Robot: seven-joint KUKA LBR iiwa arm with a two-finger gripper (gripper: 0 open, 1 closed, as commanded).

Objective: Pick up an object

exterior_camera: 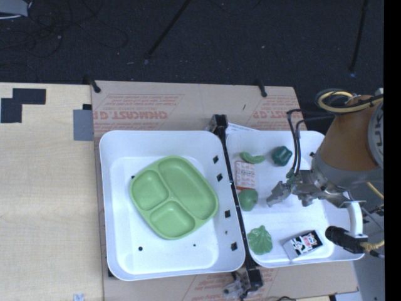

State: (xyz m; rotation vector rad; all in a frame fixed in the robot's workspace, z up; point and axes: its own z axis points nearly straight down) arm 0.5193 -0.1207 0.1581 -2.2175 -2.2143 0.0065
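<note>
The right bin (313,265) holds several small items. A dark green block (281,155) and a pale green curved piece (252,158) lie near its far side. Beside the divider is a red and white card (245,174), with a green round piece (249,199) just below it. A green leafy piece (259,239) and a black and white box (305,243) rest near the front edge. My gripper (280,193) hangs over the middle of this bin, right of the green round piece and below the dark green block. I see nothing held in it.
The left bin (119,231) carries a green divided plate (173,196). A black divider (227,187) runs between the two bins. The arm's orange band (348,143) and cables (294,143) stand over the right bin's far right side. Cardboard lies under both bins.
</note>
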